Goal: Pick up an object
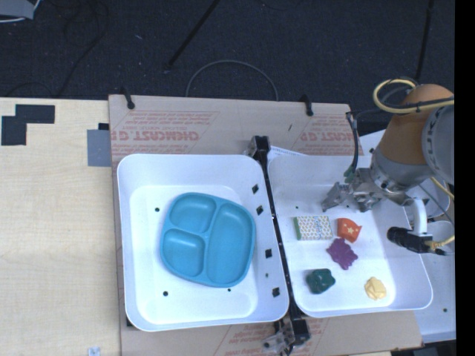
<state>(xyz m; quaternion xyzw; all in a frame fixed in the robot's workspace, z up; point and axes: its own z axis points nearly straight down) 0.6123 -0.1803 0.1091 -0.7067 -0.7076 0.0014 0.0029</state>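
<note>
The right bin (297,176) holds a patterned white and green block (312,227), a red-orange piece (349,230), a purple piece (342,254), a dark green piece (320,280) and a pale yellow piece (375,288). My gripper (343,196) hangs over the upper part of this bin, just above and right of the patterned block and above the red-orange piece. Nothing shows between its fingers. The arm comes in from the right, with its orange band (415,124) above the wrist.
The left bin (141,176) carries a blue divided plate (208,238). A black divider (271,228) runs between the two bins. Cardboard (223,128) lies under both. A black-tipped cable fitting (412,238) sits at the right bin's edge.
</note>
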